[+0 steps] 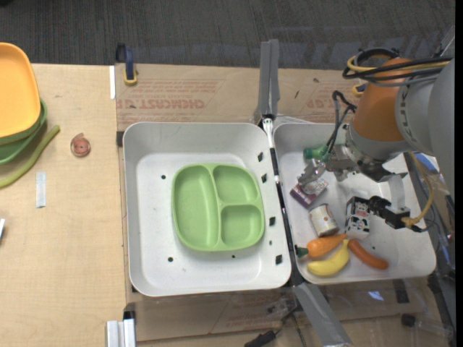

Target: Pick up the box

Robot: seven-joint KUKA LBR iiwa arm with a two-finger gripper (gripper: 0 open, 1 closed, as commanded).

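Note:
A small purple box lies flat in the right bin, near its left wall. My gripper hangs low right over the box's far right corner, with the grey arm and its orange band reaching in from the right. The metal fingertips look very close to the box, and I cannot tell whether they touch it. Nothing is visibly lifted.
The right bin also holds a small tan can, a white and black patterned packet, a carrot, a banana, a red-orange sausage shape and a green item. A green divided plate lies in the left bin.

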